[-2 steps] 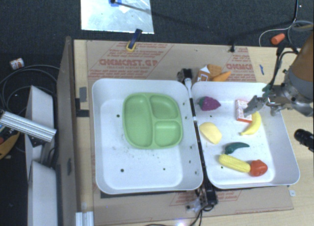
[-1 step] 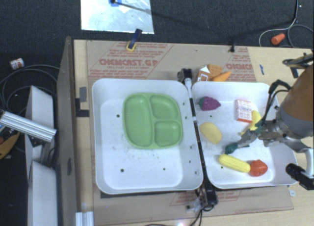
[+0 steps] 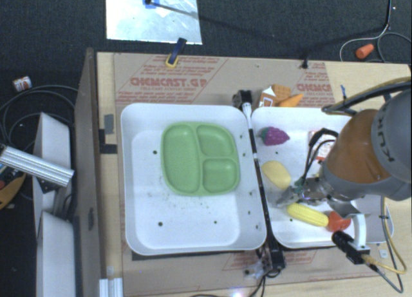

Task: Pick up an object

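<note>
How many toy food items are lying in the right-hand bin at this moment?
4 visible: a purple grape bunch near the top, a yellow lemon mid-left, a corn cob and an orange-red piece near the bottom. The arm may hide more.

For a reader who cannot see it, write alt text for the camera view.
The robot arm lowers its gripper into the right bin among a lemon, corn cob and purple fruit. A green divided plate lies in the left bin.

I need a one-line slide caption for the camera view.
Gripper low in right bin among toy foods; green divided plate in left bin.
</note>
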You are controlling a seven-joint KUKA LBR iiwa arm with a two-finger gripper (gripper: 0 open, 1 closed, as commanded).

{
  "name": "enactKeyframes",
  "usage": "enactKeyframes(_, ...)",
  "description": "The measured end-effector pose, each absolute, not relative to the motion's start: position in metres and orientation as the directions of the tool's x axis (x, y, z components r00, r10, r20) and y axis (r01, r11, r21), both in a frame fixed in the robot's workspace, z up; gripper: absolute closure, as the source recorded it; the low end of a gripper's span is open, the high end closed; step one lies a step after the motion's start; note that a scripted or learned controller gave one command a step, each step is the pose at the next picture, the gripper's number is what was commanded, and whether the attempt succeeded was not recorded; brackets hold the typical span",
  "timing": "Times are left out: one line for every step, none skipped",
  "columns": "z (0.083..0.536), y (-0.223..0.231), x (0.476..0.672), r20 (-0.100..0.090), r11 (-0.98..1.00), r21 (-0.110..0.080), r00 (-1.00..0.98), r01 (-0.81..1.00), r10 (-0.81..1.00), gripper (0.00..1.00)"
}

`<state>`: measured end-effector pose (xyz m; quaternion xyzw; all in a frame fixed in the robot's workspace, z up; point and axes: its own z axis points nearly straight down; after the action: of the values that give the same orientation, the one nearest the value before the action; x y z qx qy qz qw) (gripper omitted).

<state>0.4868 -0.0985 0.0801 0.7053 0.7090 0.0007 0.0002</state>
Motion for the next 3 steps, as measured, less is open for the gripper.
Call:
enactKeyframes(0.213,-0.171,0.531,-0.009,-0.001,0.019,0.002,1.0,1.0,0.0)
enactKeyframes(0.141,-0.149,0.511,0.002,0.001,-0.004,-0.001,1.0,1.0,0.0)
enactKeyframes(0.123,-0.115,0.485,0.002,0.005,-0.003,-0.005,1.0,1.0,0.0)
